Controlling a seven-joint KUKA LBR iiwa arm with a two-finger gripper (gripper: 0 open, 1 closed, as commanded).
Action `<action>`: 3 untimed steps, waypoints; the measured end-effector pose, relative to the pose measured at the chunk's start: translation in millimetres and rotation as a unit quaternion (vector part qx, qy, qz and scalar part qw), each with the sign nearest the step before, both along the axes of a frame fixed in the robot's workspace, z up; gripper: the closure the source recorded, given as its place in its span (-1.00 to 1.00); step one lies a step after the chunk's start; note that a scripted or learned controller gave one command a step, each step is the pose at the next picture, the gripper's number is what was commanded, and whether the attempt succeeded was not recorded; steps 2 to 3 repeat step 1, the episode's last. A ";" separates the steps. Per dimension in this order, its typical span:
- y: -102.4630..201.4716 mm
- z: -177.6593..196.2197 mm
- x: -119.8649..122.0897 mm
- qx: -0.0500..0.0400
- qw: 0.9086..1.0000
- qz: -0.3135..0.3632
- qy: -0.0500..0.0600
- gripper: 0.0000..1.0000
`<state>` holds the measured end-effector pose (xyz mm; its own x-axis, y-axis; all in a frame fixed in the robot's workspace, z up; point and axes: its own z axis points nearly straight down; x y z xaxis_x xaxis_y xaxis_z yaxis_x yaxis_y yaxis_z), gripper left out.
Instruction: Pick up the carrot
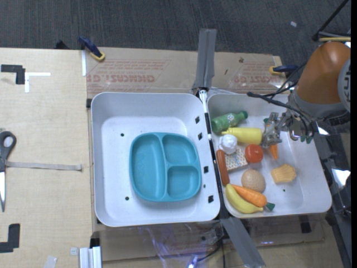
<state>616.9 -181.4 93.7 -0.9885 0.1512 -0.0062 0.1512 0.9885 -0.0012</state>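
The carrot (250, 195), orange with a green stub at its right end, lies near the front of the right bin (312, 201). It rests across a yellow banana (239, 202). My gripper (271, 132) hangs over the back half of the same bin, well behind the carrot, just right of a yellow corn-like piece (244, 134). A small orange piece (274, 151) sits directly under the gripper; whether it touches the gripper I cannot tell.
Also in the right bin are a green bottle (228, 119), a white bulb (227, 143), a red tomato (254, 153), a sausage (222, 166), a tan egg-shaped item (252, 180) and a yellow-orange chunk (283, 173). The left bin (106, 149) holds a teal divided plate (165, 166).
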 end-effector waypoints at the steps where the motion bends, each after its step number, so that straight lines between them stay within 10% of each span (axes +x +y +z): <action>1: 54.7 62.2 -15.2 0.001 0.994 -0.109 0.000 1.00; 3: 54.7 62.2 -15.2 0.001 0.994 -0.109 0.000 1.00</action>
